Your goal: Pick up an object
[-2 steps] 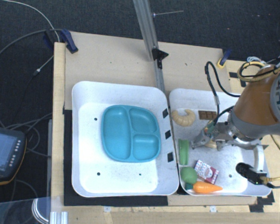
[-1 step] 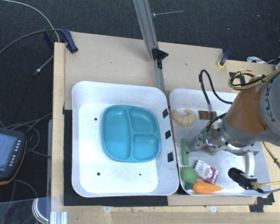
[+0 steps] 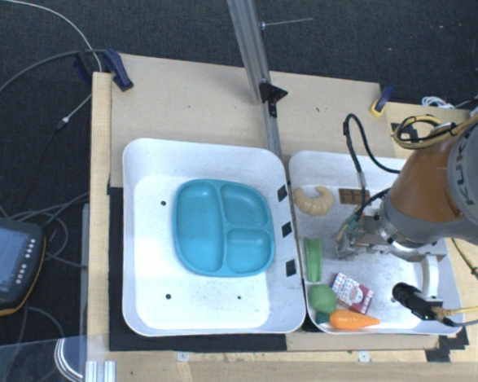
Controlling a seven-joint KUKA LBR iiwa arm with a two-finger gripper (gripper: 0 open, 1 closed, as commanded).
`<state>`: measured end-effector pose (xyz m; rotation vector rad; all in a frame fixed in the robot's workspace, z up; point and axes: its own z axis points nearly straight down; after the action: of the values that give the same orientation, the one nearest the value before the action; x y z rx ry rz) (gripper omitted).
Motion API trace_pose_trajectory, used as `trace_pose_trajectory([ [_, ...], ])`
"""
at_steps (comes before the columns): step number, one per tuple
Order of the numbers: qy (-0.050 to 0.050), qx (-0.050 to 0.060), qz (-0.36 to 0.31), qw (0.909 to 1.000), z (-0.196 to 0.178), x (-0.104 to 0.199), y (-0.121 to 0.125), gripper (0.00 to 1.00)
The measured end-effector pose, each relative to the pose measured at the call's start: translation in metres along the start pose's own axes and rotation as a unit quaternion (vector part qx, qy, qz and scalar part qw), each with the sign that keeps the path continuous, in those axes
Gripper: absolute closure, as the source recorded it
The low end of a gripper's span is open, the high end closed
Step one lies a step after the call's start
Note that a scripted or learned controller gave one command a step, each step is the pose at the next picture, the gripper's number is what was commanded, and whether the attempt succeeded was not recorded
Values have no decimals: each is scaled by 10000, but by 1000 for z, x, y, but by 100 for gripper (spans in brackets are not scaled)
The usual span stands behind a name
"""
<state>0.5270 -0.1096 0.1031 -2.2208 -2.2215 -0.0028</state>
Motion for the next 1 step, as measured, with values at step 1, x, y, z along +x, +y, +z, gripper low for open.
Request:
trace_pose_trajectory([
  [1, -10, -14, -3, 10000, -44, -1, -4, 100],
])
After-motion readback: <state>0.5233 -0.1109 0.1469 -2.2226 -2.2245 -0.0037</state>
